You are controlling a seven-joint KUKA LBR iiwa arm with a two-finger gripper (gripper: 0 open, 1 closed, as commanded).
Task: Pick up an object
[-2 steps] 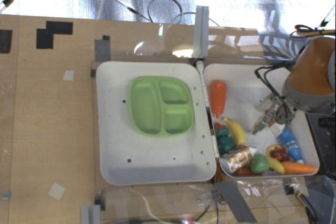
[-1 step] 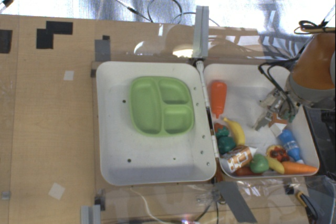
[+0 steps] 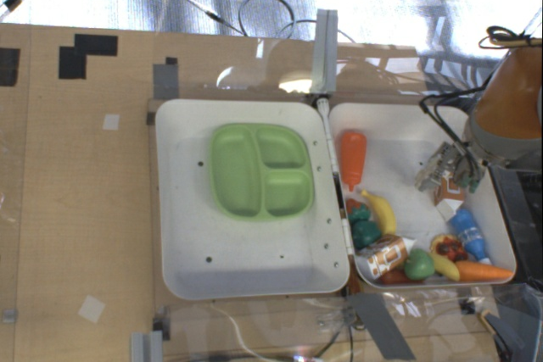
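Orange-banded arm [image 3: 509,97] reaches in at right of frame; its pincer [image 3: 445,169] hangs over the right bin [image 3: 407,123], whether spread or pressed together I cannot tell. Carrot [image 3: 352,155] lies upper left there; green tray [image 3: 260,170] sits left.

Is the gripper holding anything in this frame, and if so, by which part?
Cannot be told: the gripper hangs over the right bin with nothing visibly between its fingers.

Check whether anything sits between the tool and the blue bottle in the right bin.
Nothing visible does. The tool hangs at the right bin's far-right side, and the blue bottle lies just below it in the picture, with bare white floor between them.
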